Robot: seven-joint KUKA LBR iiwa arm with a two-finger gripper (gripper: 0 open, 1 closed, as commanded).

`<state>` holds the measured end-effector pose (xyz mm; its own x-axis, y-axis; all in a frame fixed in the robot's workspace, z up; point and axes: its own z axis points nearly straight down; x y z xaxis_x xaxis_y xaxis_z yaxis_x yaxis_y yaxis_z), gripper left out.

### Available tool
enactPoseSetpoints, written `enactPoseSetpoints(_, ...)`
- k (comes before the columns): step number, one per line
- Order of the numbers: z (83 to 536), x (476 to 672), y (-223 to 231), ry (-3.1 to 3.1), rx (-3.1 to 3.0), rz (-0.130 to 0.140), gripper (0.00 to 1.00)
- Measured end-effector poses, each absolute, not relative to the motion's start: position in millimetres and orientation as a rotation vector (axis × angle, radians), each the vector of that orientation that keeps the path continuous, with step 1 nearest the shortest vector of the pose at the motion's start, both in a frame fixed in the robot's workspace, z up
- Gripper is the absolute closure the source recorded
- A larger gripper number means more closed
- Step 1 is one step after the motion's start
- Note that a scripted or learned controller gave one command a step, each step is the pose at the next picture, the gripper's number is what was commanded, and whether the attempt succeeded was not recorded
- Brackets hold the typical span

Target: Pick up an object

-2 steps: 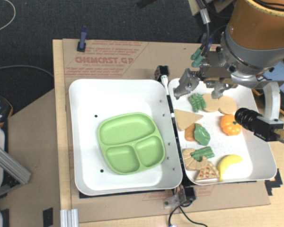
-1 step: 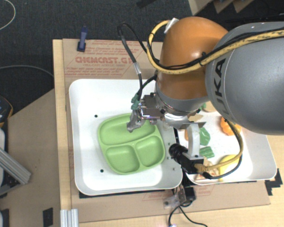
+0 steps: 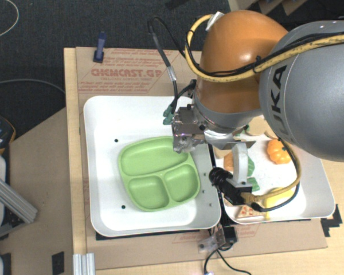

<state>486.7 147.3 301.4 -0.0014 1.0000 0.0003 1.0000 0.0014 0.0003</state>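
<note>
Left bin (image 3: 97, 153) floor: green divided plate (image 3: 158, 173), three compartments, all bare, long axis running from upper left to lower right.
Gripper (image 3: 183, 144): over the plate's upper right rim, low, touching or just above; can't tell its state.
Bearing: plate body lies down-left of gripper.
Right bin (image 3: 321, 191): orange piece (image 3: 277, 152), yellow banana-like item (image 3: 280, 196), small items near the front rim, partly hidden by arm.

My arm (image 3: 309, 90): grey casing with black lettering, glossy orange band (image 3: 238, 50). Yellow-black cable (image 3: 286, 47) loops across it.
</note>
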Motion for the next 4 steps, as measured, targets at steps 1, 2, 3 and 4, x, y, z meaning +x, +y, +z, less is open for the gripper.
enactPoseSetpoints(1,259,477.5,202,2.23,2.219,-0.008,1.0)
enactPoseSetpoints(2,391,496.4,226,2.222,2.213,0.026,1.0)
enactPoseSetpoints(3,229,488.3,224,2.224,2.228,-0.021,1.0)
enactPoseSetpoints(4,226,538.8,186,2.215,2.224,0.003,1.0)
